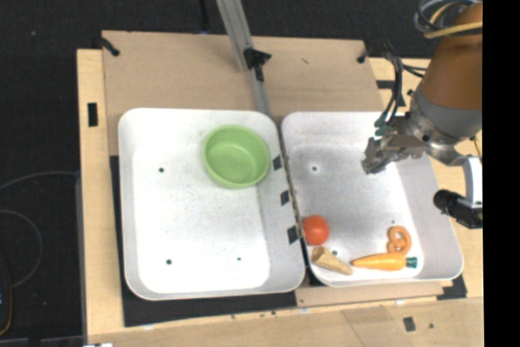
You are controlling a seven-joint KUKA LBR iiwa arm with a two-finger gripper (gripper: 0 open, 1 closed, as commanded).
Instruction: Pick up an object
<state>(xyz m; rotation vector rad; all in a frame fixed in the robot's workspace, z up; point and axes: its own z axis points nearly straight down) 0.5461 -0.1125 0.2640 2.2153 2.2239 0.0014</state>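
Observation:
A green bowl (pixel 236 156) sits in the upper part of the left bin (pixel 154 256). Along the near edge of the right bin (pixel 341 134) lie a red ball-like object (pixel 315 229), a tan wedge (pixel 331 261), an orange carrot (pixel 379 261) and a small orange ring-shaped piece (pixel 398 239). My gripper (pixel 375 159) hangs over the right bin's upper right area, well above those objects and apart from them. Nothing shows between its fingers.
A grey metal pole (pixel 231 8) slants down from the top toward the gap between the bins. Black clips (pixel 286 199) sit along the divide. The wooden bench (pixel 203 65) extends behind the bins. Cables (pixel 396 85) run beside the arm.

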